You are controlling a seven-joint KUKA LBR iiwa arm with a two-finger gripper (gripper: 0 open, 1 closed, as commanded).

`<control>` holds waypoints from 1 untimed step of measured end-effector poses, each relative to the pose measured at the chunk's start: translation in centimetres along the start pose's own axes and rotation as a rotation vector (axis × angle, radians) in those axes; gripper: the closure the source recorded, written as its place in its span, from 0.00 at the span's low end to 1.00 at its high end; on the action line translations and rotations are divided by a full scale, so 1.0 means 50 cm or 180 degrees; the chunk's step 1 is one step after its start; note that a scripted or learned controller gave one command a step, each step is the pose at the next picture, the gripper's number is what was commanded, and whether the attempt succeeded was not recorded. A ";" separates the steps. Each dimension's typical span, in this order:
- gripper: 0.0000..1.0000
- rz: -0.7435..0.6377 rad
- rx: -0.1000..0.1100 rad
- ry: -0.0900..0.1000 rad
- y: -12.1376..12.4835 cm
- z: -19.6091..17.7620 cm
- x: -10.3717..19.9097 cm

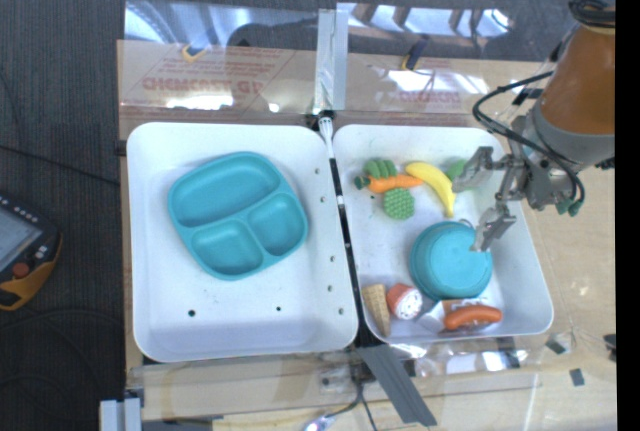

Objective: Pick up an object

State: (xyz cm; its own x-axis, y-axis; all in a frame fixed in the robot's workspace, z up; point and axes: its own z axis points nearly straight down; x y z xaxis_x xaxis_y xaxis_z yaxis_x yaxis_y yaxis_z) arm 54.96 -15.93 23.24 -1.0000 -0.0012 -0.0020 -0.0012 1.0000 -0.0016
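The right bin [525, 259] holds a teal bowl [450, 259], a yellow banana [433, 183], an orange carrot with green leaves [388, 181], a green knobbly toy [399, 204], an ice cream cone [375, 304], a red and white piece [404, 300] and a red sausage-like toy [470, 317]. My gripper [486, 194] hangs over the right part of this bin, fingers spread apart with nothing between them. One fingertip [490, 227] sits by the bowl's right rim, the other [477, 162] is just right of the banana.
The left bin [160, 299] holds a teal divided tray [238, 213]. A clear plastic wall [330, 59] rises behind both bins. A black and orange device [20, 259] lies on the floor at far left.
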 end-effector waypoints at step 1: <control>0.00 0.0107 -0.0004 0.0005 0.105 0.197 -0.037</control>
State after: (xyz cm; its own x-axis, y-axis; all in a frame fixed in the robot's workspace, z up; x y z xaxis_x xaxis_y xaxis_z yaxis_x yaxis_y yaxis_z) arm 56.83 -10.70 13.38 -0.9995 0.0324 -0.0004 0.0324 0.9995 -0.0003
